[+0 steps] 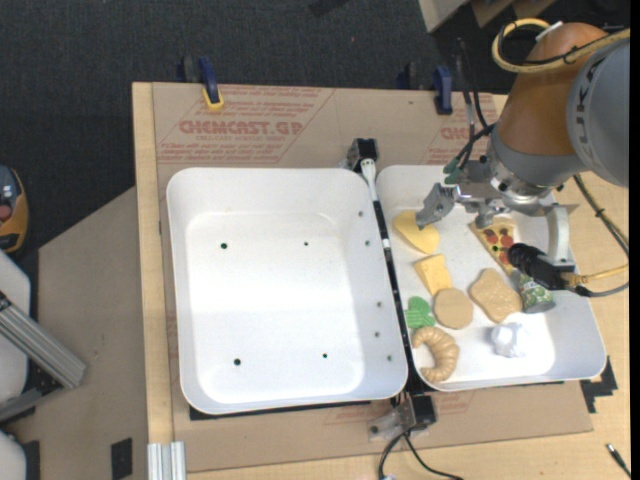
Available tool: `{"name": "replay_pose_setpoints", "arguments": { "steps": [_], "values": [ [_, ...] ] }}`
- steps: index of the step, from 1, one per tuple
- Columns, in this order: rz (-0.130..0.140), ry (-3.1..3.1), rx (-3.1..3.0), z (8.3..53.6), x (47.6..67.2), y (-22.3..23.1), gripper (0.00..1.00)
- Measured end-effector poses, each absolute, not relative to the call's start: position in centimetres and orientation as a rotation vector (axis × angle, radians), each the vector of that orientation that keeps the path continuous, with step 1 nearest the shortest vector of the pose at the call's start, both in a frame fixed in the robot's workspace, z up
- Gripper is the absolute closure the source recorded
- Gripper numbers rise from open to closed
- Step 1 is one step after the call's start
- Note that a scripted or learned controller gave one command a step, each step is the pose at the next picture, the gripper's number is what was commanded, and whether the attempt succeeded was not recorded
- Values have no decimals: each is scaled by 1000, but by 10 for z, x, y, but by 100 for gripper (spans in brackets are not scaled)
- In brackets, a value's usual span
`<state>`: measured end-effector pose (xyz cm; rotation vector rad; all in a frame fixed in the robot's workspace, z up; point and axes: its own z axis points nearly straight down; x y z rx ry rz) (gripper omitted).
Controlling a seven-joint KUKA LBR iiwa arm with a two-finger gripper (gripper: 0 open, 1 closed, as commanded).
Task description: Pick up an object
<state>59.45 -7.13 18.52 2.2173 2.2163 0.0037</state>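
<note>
Dark carpet behind; cardboard-topped bench (260, 118) carries two white bins. Left bin (200, 268) bare. Right bin (575, 343) holds small toy foods. Arm (560, 88) reaches in from right, gripper (440, 206) low at the far end, touching or just above a yellow wedge (413, 232); jaw state cannot be told. Nearer: yellow block (433, 272), tan round (453, 308), bread slice (494, 295), croissant (438, 351), white lump (509, 340). Wedge likely light, stiff, smooth plastic, prone to slip; best pinched across its flat faces.
</note>
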Motion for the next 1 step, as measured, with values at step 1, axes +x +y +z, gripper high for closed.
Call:
{"name": "replay_pose_setpoints", "arguments": {
  "steps": [1],
  "values": [
    [-11, 2222, 2232, 105, 570, -98, 0]
  ]
}}
